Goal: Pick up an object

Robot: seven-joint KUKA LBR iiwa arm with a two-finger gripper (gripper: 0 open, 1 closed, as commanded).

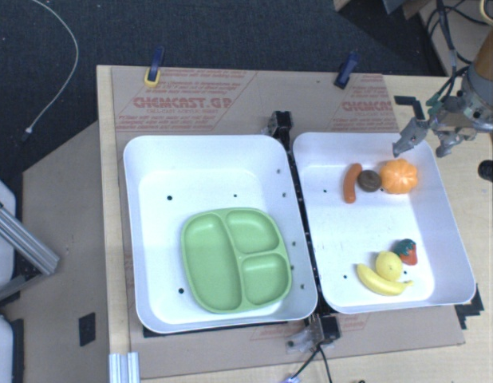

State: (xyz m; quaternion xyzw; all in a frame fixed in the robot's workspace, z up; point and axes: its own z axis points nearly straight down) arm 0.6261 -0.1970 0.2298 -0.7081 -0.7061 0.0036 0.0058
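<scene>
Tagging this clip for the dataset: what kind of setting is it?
Likely a robotics lab pick-and-place bench: two white bins clamped on a taped cardboard board, toy food such as a banana and orange, loose cables on carpet.

Bench with two white bins on a printed board

A brown board (pixel 254 102) with red lettering is laid over the bench (pixel 59 190) and is held at its far edge by a yellow-and-blue clamp (pixel 154 67) and a blue clamp (pixel 346 69). Two shallow white bins are set side by side on the board, the left bin (pixel 151 214) touching the right bin (pixel 446 222) along a dark seam. Dark carpet (pixel 191 18) is seen beyond the bench.
</scene>
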